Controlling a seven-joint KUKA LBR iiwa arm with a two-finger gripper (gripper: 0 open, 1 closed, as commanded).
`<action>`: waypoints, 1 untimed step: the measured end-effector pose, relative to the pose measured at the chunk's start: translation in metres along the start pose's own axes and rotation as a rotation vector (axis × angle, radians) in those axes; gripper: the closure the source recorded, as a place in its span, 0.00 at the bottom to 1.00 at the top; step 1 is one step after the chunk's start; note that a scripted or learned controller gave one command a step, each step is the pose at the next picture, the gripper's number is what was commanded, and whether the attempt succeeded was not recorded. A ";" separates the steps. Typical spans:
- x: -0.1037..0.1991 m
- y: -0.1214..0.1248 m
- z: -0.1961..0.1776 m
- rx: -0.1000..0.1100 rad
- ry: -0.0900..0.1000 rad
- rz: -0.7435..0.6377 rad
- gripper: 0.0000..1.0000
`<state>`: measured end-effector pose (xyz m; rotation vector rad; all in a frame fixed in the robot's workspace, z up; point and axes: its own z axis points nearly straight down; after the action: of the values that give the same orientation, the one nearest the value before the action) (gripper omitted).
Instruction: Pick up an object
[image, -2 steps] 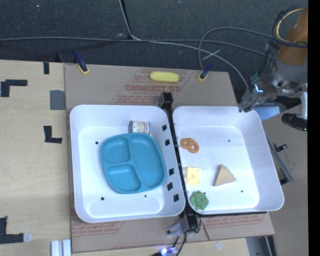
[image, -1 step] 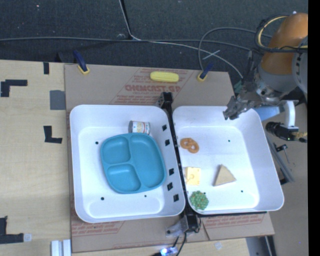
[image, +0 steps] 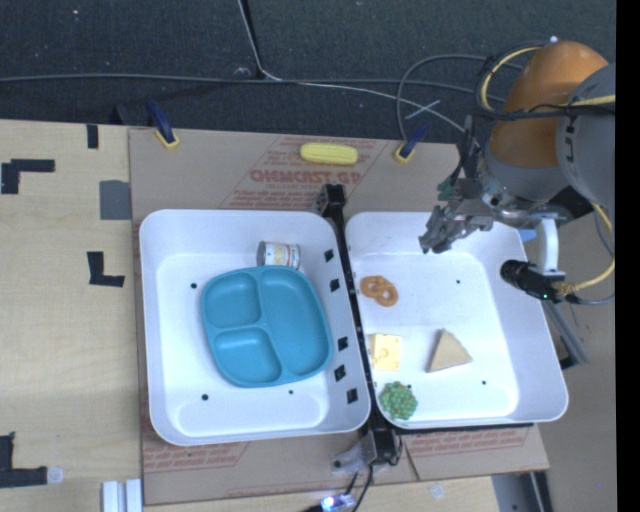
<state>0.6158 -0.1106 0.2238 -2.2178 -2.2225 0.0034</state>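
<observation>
I have two bins side by side on the bench. The left bin (image: 165, 330) holds a divided plate (image: 266, 327) with a small can (image: 279, 255) lying just behind it. In the right bin (image: 520, 390), a pretzel (image: 379, 291) sits near the left wall, a cracker (image: 386, 352) in front of it, a wedge (image: 450, 352) to the cracker's right, and a broccoli piece (image: 399, 401) at the front left corner. A banana (image: 328, 154) lies behind both bins.

- One fixed camera above the bench, looking down at a slant, so the far edge lies toward the top of the frame.
- Its range takes in the left bin (image: 160, 330) and the right bin (image: 530, 370) whole, with the cardboard sheet (image: 240, 175) beneath them.
- The arm (image: 545, 110) enters from the upper right.
- Dark floor fills the top strip.
</observation>
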 end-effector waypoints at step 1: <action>0.046 -0.016 0.008 0.000 0.000 0.000 1.00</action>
<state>0.5995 -0.0644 0.2162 -2.2175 -2.2223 0.0037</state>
